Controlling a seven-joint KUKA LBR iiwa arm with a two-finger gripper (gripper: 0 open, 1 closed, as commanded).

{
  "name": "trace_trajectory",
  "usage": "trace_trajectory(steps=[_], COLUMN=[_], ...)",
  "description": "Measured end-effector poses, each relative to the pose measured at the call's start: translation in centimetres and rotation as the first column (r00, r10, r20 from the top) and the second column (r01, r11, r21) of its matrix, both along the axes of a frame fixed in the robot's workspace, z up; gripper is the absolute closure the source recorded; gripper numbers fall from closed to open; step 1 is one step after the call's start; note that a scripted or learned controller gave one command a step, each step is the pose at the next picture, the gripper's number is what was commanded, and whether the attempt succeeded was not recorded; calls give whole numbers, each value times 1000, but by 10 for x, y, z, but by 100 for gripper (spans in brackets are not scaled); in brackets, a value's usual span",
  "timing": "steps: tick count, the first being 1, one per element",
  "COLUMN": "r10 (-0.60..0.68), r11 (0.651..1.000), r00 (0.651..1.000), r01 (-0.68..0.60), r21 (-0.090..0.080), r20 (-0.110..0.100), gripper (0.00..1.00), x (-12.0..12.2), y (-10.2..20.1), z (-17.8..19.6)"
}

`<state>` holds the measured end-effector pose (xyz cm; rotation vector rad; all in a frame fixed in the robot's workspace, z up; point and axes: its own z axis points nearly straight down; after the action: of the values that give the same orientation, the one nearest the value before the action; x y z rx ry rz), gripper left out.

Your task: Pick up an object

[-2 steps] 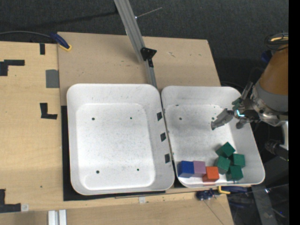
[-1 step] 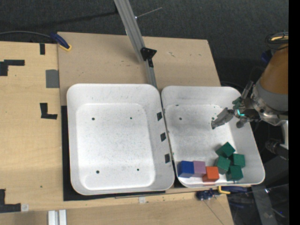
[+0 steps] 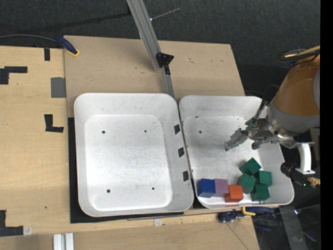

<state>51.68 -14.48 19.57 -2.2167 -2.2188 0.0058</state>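
The arm is reaching in from the right, and its tool is hanging above the middle of the right bin. Two fingers are showing, one pointing left and one angled toward the blocks, so the tool is standing spread wide, gripping nothing. Whether the tips are touching the bin floor cannot be told. The blocks are sitting along the near edge of that bin: a blue, a purple and an orange in a row, with four green blocks clustering beside them. The left bin is lying alongside on the surface. The arm's upper part is being cut off at the frame edge.
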Motion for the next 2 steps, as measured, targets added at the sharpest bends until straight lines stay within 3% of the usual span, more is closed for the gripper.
trace_trajectory(steps=[2], r10=[0], r11=[1000], r00=[1000], r01=[0], r21=[0], r20=[-2], gripper=[0], x=[-1], y=[3], z=[-98])
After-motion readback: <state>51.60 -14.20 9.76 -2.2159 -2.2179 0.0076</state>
